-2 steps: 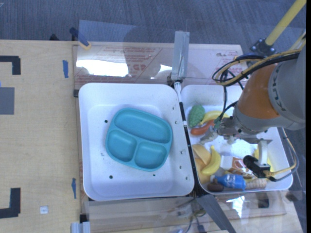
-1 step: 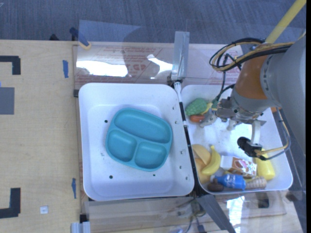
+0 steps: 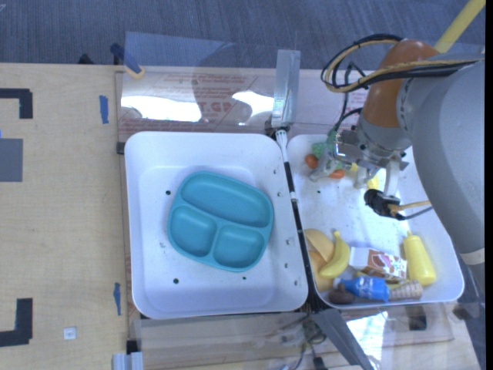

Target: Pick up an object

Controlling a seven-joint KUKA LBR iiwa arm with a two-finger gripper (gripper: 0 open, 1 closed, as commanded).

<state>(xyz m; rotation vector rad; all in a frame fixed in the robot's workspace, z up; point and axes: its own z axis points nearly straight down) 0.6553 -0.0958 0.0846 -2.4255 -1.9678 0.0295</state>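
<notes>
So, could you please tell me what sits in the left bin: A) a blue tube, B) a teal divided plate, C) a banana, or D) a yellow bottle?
B: the teal divided plate lies in the left bin, while the banana and yellow bottle lie in the right bin.

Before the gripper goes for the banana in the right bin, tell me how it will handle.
The banana looks like smooth, glossy plastic, so it is probably light, stiff and somewhat slippery. Its curved, tapering shape may pivot or slide out of a two-finger pinch. It lies tight against the tan piece and the packet, so a push would likely shift those too.
</notes>
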